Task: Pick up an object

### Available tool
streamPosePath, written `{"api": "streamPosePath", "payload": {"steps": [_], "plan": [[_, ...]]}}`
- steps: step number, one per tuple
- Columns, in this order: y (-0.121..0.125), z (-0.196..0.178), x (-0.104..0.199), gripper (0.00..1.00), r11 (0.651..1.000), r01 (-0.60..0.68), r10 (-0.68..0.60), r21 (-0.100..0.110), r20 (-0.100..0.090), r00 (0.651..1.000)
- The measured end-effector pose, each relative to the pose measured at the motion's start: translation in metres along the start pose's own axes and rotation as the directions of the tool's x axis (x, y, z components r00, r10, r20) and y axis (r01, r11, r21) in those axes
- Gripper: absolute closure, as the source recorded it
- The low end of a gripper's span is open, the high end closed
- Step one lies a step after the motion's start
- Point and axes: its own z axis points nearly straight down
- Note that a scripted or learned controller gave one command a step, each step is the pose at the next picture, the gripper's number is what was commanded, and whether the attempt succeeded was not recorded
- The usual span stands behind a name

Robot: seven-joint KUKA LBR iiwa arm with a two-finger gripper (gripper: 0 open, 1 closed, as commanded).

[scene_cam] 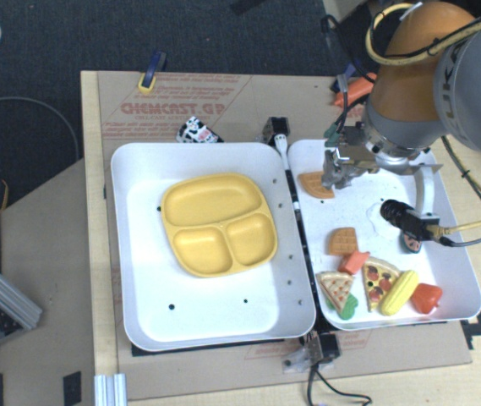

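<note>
My gripper (335,176) reaches down into the back left part of the right bin (456,265), right over a flat tan cookie-like piece (314,186). Its fingertips touch or hover just above that piece. Toward the front of the same bin lie a brown waffle square (341,241), a small orange-red piece (354,262), two pizza slices (336,289) (379,282), a yellow corn cob (399,292), a green piece (347,308) and a red piece (426,299).
The left bin (134,252) holds a yellow divided plate (218,223). A black-and-white toy (196,131) and a blue-yellow clip (150,74) lie on the board behind the bins. The divider between the bins runs close to the left of the gripper.
</note>
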Motion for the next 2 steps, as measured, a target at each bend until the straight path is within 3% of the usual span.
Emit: {"api": "streamPosePath", "payload": {"steps": [2], "plan": [[0.0093, -0.0065, 0.0157, 1.0, 1.0, 0.001, -0.001, 0.0, 0.001, 1.0]]}}
